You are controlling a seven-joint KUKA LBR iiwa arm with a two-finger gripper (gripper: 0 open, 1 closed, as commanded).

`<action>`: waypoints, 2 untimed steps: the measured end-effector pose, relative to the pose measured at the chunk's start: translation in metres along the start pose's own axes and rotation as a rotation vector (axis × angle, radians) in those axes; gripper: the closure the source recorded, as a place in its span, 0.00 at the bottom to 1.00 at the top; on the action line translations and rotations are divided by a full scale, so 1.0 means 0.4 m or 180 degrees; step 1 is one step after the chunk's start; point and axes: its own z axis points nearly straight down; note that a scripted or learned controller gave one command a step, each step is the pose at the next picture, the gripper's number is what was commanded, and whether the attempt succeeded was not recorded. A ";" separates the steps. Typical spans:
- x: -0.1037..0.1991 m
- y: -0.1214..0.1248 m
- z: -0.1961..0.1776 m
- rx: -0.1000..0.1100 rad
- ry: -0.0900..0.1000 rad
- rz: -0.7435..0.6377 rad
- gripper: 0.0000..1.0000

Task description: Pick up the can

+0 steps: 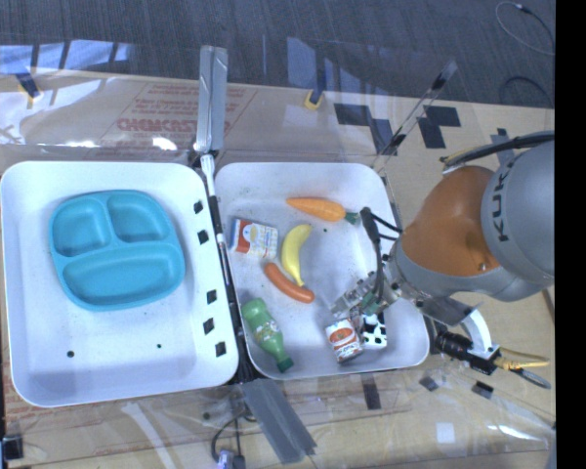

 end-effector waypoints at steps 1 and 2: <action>0.000 0.000 0.000 0.0000 -0.0001 -0.0001 0.00; -0.108 0.141 0.040 0.0049 0.0037 0.0386 0.00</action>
